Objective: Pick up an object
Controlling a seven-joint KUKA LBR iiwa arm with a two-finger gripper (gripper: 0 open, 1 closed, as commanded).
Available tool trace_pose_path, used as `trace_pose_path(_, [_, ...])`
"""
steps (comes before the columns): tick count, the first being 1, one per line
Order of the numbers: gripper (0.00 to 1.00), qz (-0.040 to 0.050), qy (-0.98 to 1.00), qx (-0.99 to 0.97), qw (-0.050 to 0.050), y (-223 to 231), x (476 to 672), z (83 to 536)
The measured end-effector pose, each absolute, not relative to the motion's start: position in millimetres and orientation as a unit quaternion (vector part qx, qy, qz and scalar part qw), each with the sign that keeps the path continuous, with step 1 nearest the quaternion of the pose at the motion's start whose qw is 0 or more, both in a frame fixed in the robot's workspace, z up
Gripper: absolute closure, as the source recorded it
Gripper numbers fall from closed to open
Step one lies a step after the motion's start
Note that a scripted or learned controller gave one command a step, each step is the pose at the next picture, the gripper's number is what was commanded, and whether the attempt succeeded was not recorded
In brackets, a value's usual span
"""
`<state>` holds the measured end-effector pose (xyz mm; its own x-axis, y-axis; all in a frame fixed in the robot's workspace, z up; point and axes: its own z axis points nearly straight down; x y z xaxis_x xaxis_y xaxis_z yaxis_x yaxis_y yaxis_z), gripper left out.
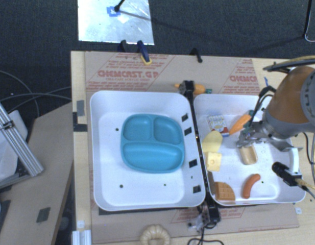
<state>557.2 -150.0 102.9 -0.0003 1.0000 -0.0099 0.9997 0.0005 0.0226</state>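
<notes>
arm reaches in from the right over the right bin (234,102), wrist low, tool (245,140) down among the food items near the bin's middle. tool state: cannot tell from this angle, the wrist body covers too much of it. candidate objects all sit in the right bin: beige bread-like piece (248,155) just below the tool, possibly touching it; orange carrot-like piece (240,123) just above-left of it; small printed packet (216,122) further left; yellow pear-like item (212,141) and yellow cheese-like block (214,161) along the left wall; sausage (250,185) and waffle (224,191) toward the near edge. left bin (108,111) carries a blue divided plate (152,142), well apart from the tool. step looks like the descent/approach phase of a grasp, nothing seen lifted. likely target is the beige piece or the carrot piece, unclear which. next move calls for centring the tool over one item, closing on it, then a straight lift clear of the neighbours. risk: items are close together here, so a grasp could nudge or miss.
</notes>
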Motion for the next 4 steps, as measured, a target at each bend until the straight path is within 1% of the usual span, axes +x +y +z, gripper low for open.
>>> trace_pose_path(1, [1.00, 0.0015, 0.708, 0.706, 0.002, -151, 557.2, 146])
trace_pose_path(2, [1.00, 0.0023, 0.709, 0.706, 0.004, -150, 559.8, 211])
trace_pose_path(3, [1.00, 0.0011, 0.709, 0.706, 0.002, -150, 560.8, 225])
trace_pose_path(4, [1.00, 0.0015, 0.710, 0.704, 0.001, -98, 567.1, 235])
